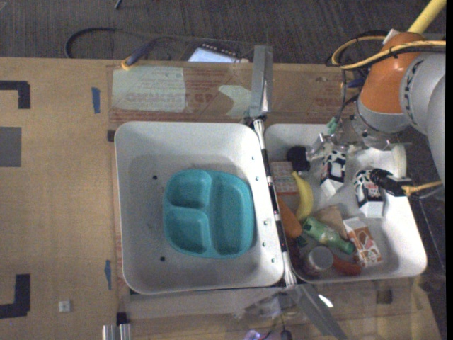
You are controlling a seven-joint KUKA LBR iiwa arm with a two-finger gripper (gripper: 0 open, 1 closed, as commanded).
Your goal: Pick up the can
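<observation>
While in white bin [414,232], can [318,258] upright, top upward

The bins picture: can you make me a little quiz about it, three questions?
1. True or false: the teal tray lies in the left bin.
2. Which bin holds the banana: A left, B right?
3. Fill in: the can sits near the right bin's ____ edge in the camera view.

Key: 1 true; 2 B; 3 bottom. The end effector hangs over the right bin's top part, away from the can.
</observation>
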